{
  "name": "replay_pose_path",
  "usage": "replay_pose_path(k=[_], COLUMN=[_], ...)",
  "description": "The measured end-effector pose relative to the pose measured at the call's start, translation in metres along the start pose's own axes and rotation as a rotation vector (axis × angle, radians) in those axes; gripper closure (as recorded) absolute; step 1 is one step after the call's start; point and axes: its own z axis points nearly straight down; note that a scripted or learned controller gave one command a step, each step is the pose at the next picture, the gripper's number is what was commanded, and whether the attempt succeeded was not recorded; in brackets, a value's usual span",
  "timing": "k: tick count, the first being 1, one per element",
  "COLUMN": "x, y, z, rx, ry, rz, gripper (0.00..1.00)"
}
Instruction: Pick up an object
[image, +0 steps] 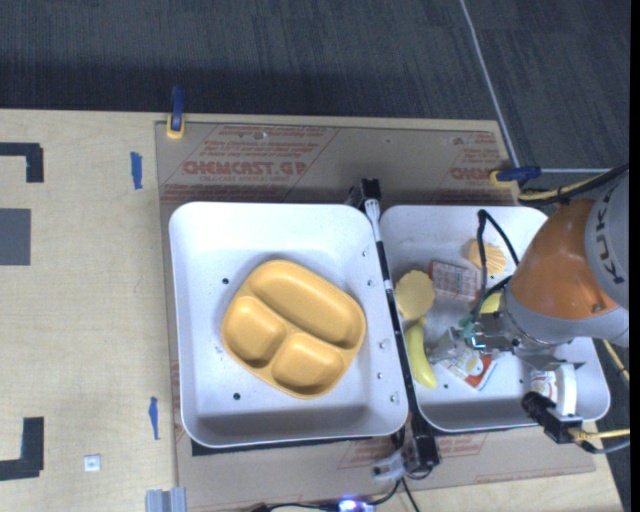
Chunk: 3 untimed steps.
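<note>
Dark carpet runs along the top of the view, and below it a pale wooden tabletop (80, 330) carries a sheet of printed cardboard (300, 160) under two shallow white bins set side by side. In the left bin (190, 300) a yellow three-compartment tray (292, 326) lies upside down, tilted on the diagonal and taking up much of the floor. The right bin (420, 225) holds a crowd of small things: a banana (421, 357) lying along the left wall, a pale yellow round piece (414, 294) just above it, a small packet with red print (455, 279) near the middle, a yellow and orange object (484, 254) toward the back that is partly covered by a black cable, and a red and white wrapper (478, 371) near the front. The arm (565, 275), grey with an orange band, reaches in from the right and hangs over the middle of this bin. The tool (476, 338) sits low among the clutter, just right of the banana and above the wrapper, but the wrist hides it, so I cannot tell how it is set or whether it grips anything. A black and white fitting (553, 400) juts from the arm over the front right corner.
</note>
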Motion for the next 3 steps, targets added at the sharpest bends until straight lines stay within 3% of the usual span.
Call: replay_pose_path(k=[1, 2, 3], x=[0.0, 0.071, 0.066], y=[0.002, -0.011, -0.01], z=[-0.01, -0.099, -0.109], rx=[-0.005, 0.002, -0.001], ry=[-0.002, 0.001, 0.0], rz=[0.0, -0.002, -0.001], gripper=[1.0, 1.0, 1.0])
